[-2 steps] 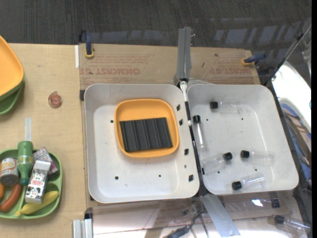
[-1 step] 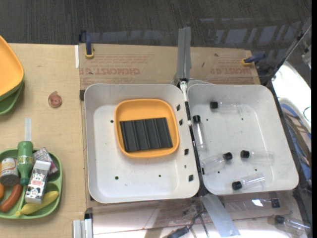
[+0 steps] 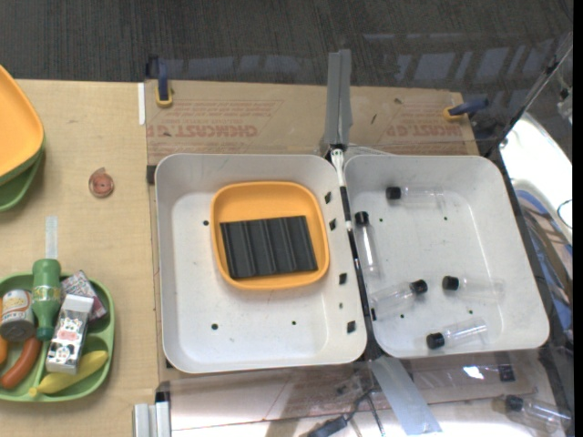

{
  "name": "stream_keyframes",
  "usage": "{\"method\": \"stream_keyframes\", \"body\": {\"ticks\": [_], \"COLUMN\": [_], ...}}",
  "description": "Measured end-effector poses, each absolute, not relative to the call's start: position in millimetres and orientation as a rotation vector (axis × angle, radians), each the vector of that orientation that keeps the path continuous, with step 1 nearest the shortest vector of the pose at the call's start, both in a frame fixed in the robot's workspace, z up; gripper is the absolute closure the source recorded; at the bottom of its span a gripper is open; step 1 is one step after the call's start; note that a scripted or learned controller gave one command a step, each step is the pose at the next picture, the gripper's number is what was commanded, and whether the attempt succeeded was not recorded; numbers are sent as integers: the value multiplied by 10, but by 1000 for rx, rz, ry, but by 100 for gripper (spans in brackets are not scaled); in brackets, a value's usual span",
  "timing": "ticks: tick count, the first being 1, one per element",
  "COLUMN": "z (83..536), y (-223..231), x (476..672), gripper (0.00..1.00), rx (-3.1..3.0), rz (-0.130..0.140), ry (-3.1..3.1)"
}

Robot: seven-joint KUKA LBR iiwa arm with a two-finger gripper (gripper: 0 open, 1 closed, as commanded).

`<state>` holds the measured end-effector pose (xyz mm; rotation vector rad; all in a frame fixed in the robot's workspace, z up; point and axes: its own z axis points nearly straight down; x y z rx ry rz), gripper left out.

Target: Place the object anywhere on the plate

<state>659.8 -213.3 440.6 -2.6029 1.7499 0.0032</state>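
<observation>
An orange plate [image 3: 269, 192] with rounded corners lies in the left white bin [image 3: 191, 330], a little toward the bin's far side. A dark grey ribbed rectangular block [image 3: 270, 247] rests flat on the plate, covering most of its middle. In the right white bin [image 3: 515, 312] lie several clear plastic tubes with black caps, one along the left wall [image 3: 363, 237], one near the far side [image 3: 394, 192] and others toward the front [image 3: 435, 340].
Left of the bins, on the wooden bench, are a green plate [image 3: 102, 371] with toy food and a bottle, an orange bowl [image 3: 16, 135] and a small pink disc [image 3: 101, 184]. A cardboard sheet [image 3: 246, 121] lies behind the bins.
</observation>
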Motion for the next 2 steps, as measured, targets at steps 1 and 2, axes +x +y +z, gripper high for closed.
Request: {"method": "stream_keyframes", "body": {"ticks": [1, 2], "z": [4406, 4427], "y": [-2108, -2079], "x": [6602, 6603], "gripper": [100, 100], "rx": [-2702, -2896], "rz": [3, -4], "ry": [1593, 1206]}}
